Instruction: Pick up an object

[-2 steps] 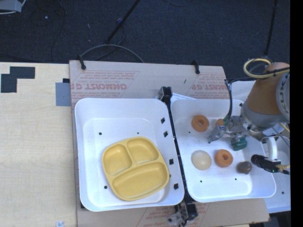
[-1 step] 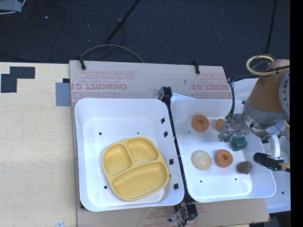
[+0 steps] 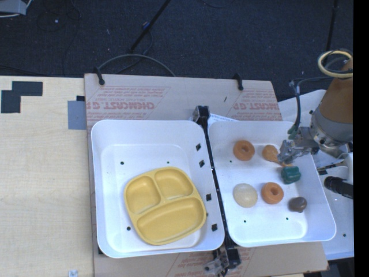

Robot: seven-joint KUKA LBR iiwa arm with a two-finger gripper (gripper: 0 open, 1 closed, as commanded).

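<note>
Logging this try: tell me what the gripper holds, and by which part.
Cannot be told. The gripper sits low in the right bin, between a tan lump and a green block.

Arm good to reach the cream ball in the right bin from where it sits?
Probably yes. The cream ball lies apart from the orange rings, open from above, with the hand in the same bin.
</note>
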